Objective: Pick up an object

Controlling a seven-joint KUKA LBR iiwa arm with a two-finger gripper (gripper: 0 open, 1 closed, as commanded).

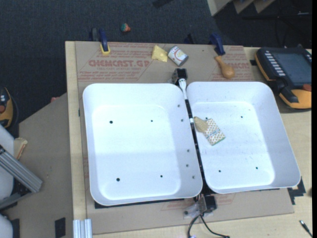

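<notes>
A small patterned packet (214, 131) lies in the right bin (257, 103), near its left wall. A tan flat piece (200, 124) sits against the packet's upper left end, touching it. The left bin (99, 103) sits beside it across a dark seam.
Behind the bins on the brown board lie a yellow wedge (159, 53), a small white block (178, 55) and a wooden-handled tool (224, 66). Blue clamps (103, 40) hold the board's far edge. A black and yellow pendant (290, 73) rests at the right. Metal framing (20, 170) stands at the left.
</notes>
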